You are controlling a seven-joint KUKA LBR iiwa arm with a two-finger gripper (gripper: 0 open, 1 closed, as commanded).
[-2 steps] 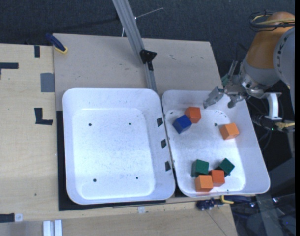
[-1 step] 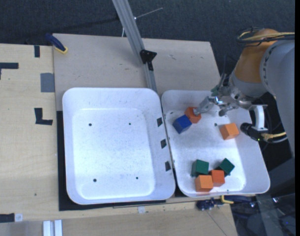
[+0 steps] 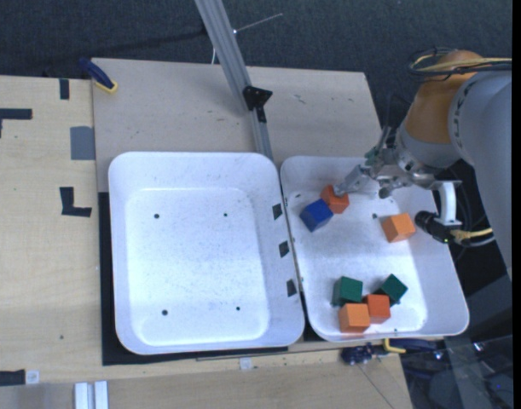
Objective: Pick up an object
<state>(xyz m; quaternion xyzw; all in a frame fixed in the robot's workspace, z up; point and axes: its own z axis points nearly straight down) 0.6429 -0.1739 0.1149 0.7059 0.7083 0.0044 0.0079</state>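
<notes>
Gripper (image 3: 344, 186) is lowered at orange-red block (image 3: 335, 199), upper right bin (image 3: 443, 301); finger state undeterminable, nothing seen lifted.

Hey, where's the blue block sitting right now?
The blue block lies in the right bin, in its upper-left part near the divide between the bins, touching an orange-red block just up and right of it, by the gripper.

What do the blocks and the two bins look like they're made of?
Blocks, such as the blue one and the lone orange one: probably painted wood or foam, judging by flat matte faces, crisp edges and no glare. Bins, left and right: likely thin moulded plastic, with rounded corners, rolled rims and a dull, dark-speckled surface.
</notes>
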